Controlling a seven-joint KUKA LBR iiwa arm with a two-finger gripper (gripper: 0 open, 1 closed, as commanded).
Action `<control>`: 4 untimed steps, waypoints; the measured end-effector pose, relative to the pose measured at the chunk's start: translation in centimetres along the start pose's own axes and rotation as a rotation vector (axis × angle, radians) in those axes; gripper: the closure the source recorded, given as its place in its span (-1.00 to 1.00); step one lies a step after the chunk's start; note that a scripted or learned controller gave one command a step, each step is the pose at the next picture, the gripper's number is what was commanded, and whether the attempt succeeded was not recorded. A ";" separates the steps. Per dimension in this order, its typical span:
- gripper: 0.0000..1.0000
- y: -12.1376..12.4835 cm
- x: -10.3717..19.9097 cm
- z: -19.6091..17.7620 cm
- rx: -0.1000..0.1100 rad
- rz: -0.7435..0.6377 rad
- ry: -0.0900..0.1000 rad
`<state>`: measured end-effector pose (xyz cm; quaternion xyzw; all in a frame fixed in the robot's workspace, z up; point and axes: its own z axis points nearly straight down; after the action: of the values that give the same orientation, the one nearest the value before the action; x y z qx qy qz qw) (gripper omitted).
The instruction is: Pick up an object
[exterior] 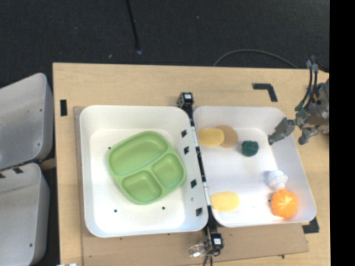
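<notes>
Yellow-and-tan piece point(217, 137): a yellow block touching a tan rounded lump, lying at the far left of the right bin point(288, 165).
Dark green object point(249, 147): small, rounded, just right of the tan lump, apart from it.
Yellow oval point(224, 201): pale yellow, lying flat near the bin's near left corner.
White object point(275, 178): small, pale, with a bluish tint, just above the orange.
Orange point(284, 203): round, bright, in the near right corner, touching the white object.

The green divided tray point(146, 167) looks like smooth matt plastic; both white bins point(89, 204) look smooth, the bench point(138, 85) pale matt wood.
</notes>
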<state>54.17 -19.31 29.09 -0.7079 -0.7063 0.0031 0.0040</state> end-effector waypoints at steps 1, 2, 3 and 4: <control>-1.00 0.2 0.0 -0.6 -0.011 -0.003 -0.003; -1.00 0.4 0.1 5.7 -0.005 -0.001 -0.001; -1.00 0.7 0.1 12.0 -0.005 0.002 -0.001; -1.00 -0.2 -0.1 16.9 -0.006 0.001 -0.002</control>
<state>53.78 -19.39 12.20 -0.7081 -0.7061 0.0015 0.0013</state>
